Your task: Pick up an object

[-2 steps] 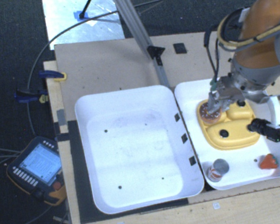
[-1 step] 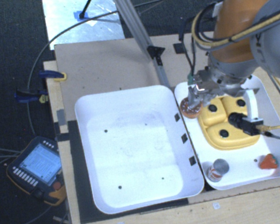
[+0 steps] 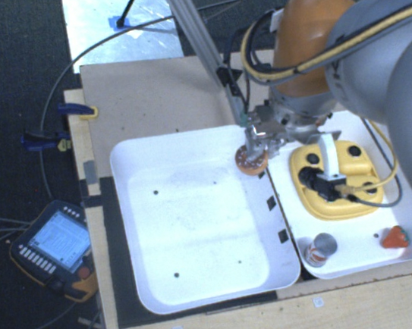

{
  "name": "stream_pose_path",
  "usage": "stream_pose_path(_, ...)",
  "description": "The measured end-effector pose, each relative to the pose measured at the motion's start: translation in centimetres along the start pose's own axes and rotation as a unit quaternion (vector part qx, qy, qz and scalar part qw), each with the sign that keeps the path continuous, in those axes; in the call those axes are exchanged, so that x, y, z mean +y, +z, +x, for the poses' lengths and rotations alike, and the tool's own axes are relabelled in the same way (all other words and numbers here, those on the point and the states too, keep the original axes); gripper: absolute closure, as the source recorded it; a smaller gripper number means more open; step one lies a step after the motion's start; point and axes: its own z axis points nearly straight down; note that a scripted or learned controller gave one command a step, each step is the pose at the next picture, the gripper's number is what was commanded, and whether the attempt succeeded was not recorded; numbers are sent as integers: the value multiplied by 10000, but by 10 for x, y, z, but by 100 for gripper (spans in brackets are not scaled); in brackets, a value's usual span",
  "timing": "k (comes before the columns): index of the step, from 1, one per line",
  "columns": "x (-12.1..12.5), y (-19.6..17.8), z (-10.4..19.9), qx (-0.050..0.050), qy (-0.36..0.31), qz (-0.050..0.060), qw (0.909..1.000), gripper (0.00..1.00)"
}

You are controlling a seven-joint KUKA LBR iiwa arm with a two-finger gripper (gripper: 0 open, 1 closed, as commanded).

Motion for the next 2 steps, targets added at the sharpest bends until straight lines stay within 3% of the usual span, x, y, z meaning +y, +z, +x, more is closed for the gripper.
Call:
stream_pose_path(1, 33, -1, 44, 7, -1, -11, 10000, 100)
stream_pose_path(2, 31, 0, 41, -2, 14, 4, 10000, 0)
